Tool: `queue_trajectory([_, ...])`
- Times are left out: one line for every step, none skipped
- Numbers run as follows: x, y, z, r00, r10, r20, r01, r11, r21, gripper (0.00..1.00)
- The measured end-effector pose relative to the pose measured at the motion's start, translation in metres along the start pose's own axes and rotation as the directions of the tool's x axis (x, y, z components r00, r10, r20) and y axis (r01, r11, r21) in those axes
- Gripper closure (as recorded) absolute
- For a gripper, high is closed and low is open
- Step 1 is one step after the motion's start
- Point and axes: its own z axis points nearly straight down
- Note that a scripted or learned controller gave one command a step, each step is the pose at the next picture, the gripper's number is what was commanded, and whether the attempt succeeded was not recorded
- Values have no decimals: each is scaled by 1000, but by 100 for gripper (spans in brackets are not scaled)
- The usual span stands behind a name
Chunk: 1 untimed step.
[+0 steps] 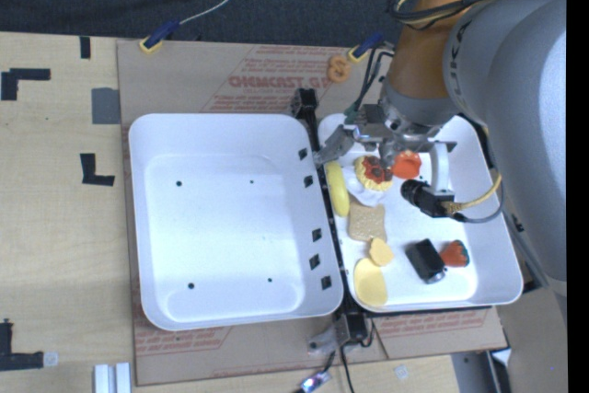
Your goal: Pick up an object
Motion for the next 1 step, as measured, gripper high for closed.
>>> queue_trajectory([-25, 20, 45, 1000, -13, -16, 12, 1000, -27, 0])
